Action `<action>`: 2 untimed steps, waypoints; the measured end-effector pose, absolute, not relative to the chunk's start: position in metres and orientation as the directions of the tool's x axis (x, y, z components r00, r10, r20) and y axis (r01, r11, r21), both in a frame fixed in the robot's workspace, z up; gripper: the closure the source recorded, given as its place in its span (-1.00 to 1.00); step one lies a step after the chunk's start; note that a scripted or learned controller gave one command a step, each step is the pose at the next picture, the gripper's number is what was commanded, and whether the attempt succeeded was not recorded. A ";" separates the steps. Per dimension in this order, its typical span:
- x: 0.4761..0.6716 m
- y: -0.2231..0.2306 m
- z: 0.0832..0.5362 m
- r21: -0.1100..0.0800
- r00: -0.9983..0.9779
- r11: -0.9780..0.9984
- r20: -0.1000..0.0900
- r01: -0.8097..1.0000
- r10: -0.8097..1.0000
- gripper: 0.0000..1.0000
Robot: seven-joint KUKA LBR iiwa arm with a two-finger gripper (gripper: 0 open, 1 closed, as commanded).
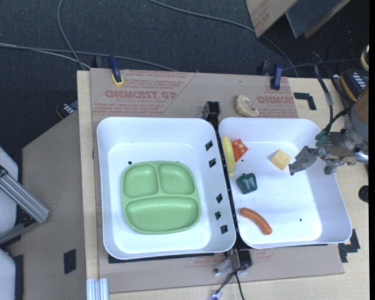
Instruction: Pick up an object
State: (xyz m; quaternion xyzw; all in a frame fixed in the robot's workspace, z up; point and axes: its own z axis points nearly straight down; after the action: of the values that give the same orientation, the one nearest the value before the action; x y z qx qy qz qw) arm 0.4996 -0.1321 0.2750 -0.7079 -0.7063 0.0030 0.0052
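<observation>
This looks like a robotics lab or test cell, not a home. The bench (pixel 146 94) is a sheet of printed protective board held down by blue clamps (pixel 116 71), with two white bins (pixel 111 176) set side by side on it. Loose cables (pixel 70 47) trail across dark carpet, and what seems to be an aluminium frame rail (pixel 20 193) stands at the left.

The arm (pixel 358 126) is cut off by the right edge of the frame, leaving just its wrist end visible; the gripper (pixel 316 157) at mid-right is dark and blurred, its fingers too indistinct to judge; a metal rail (pixel 17 196) at lower left runs off the left edge; a cardboard box (pixel 275 14) at the top is cropped by the upper edge.
</observation>
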 end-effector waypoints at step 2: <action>0.500 -0.133 0.238 -0.006 0.001 -0.001 0.002 1.000 1.000 -1.00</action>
State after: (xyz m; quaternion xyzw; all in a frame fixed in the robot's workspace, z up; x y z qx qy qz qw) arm 0.4997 -0.1328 0.2379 -0.7073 -0.7069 0.0011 0.0029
